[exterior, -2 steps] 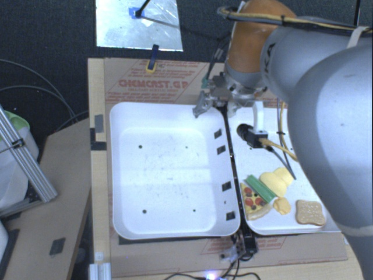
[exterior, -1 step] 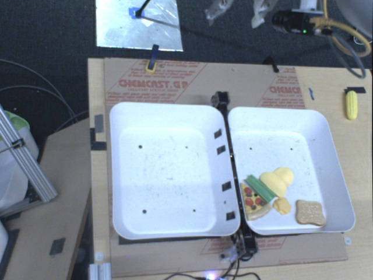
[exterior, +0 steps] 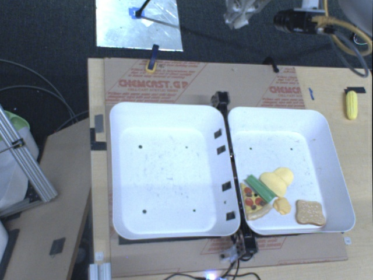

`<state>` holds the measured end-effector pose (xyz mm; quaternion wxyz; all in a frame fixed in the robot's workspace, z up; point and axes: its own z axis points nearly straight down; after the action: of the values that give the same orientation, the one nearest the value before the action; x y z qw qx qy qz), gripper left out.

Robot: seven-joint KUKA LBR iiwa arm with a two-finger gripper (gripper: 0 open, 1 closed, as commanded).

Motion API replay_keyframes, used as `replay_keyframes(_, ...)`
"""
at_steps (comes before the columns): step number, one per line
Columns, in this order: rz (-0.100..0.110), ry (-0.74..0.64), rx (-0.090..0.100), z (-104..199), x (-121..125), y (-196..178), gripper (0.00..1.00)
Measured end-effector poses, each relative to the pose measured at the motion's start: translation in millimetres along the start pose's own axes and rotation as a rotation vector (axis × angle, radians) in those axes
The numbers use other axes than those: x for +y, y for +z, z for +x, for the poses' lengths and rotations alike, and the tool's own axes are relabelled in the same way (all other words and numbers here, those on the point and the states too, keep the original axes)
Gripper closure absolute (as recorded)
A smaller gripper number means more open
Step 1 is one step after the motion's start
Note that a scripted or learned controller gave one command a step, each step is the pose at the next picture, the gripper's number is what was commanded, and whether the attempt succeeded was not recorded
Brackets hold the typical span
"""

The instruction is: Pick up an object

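The right bin [exterior: 317, 127] holds several toy foods near its front left corner: a pizza slice [exterior: 254, 201], a green stick [exterior: 260, 189] lying across it, a pale yellow lump [exterior: 278, 180], a small yellow piece [exterior: 282, 205] and a slice of toast [exterior: 309, 212]. My gripper [exterior: 243, 7] hangs high at the top of the view, beyond the bench's far edge and well away from the bins. Its pale fingers [exterior: 238, 17] point down with nothing seen between them.
The left bin [exterior: 166, 171] lies beside the right one, joined by a black divider with clips [exterior: 224, 150]. A yellow corn-like toy [exterior: 351, 104] sits on the cardboard at the far right. A shiny metal sheet [exterior: 139, 15] lies beyond the bench. Cables run at the top right.
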<state>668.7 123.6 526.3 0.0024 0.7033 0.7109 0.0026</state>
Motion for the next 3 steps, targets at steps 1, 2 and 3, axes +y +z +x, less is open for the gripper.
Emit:
replay_keyframes(1, 0.006, -0.001, 0.004, 55.6, -93.2, -11.2, 1.0)
replay_keyframes(2, 0.015, 0.003, -0.001, 85.2, -139.1, 70.9, 1.0)
replay_keyframes(3, 0.016, 0.004, -0.003, 90.4, -184.9, 159.4, 1.0)
